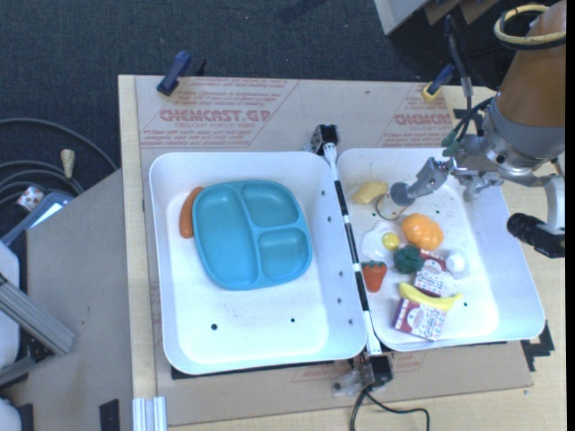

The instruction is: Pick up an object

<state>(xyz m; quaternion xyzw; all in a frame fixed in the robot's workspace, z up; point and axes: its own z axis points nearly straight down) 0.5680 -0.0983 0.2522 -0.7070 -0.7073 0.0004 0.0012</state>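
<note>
My gripper (402, 193) hangs low over the back of the right bin (503, 281), reaching in from the right. It sits just right of a pale yellow toy (368, 191) and just above an orange fruit (422, 232). Nothing is seen held in it. Below the orange lie a green vegetable (409, 259), a small yellow ball (389, 239), a red toy (374, 277), a banana (429, 296) and a red-and-white box (419, 318).
In the left bin (180, 321) lies a blue divided plate (252, 233) with an orange stick-shaped toy (187, 212) at its left edge. A black-clipped divider (346, 232) runs between the bins. Cables lie on the floor at the left.
</note>
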